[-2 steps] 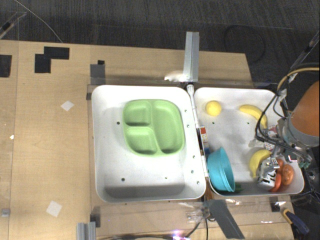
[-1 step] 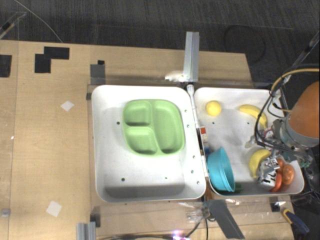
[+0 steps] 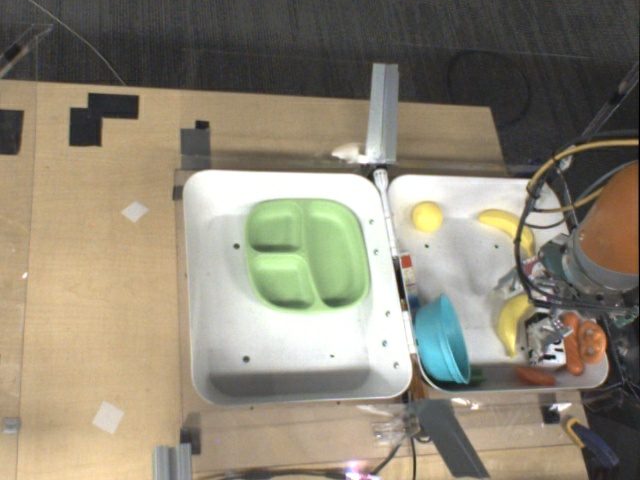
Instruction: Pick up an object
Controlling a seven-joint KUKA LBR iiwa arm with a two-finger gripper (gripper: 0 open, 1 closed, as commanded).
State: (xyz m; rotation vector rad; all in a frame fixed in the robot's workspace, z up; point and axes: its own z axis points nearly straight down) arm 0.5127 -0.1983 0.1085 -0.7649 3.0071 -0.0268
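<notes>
A wooden desk seen from above carries two shallow white bins side by side. The left bin holds a light green divided tray with three compartments, lying flat near the bin's middle. The right bin holds several small things: a round yellow lemon near the far left corner, a yellow banana toward the far right, a blue bowl tipped on its side against the bin's left wall, a second yellow banana near the front right, and an orange carrot with a small red piece close to the front right corner. The grey arm with its orange band reaches in from the right, and its end effector sits low over the front right corner, just beside the second banana and the carrot. Cables and the wrist hide its tip, so whether it is released or clenched cannot be told.
</notes>
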